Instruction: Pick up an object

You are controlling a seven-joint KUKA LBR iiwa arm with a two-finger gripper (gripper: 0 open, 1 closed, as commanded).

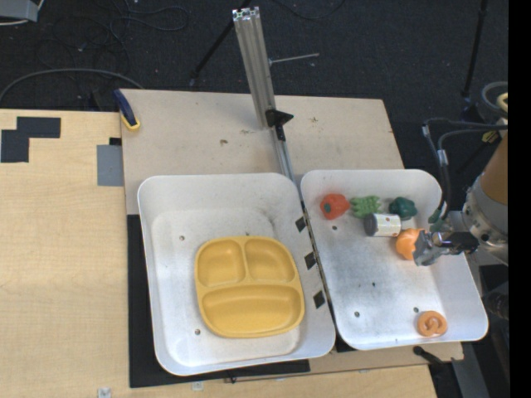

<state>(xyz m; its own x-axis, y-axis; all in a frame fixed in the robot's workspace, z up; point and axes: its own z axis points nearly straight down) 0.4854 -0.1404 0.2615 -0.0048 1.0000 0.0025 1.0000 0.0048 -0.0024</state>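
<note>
Touching the orange ball (406, 244), the hand (426, 251), finger spread impossible to tell

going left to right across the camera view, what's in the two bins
Yellow three-compartment plastic plate → red round toy → light green bumpy toy → white cylinder → orange ball → orange ring-shaped toy.

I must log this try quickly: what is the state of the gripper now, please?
Gripper: low in the right bin, right beside the orange ball; open or closed cannot be told.
</note>
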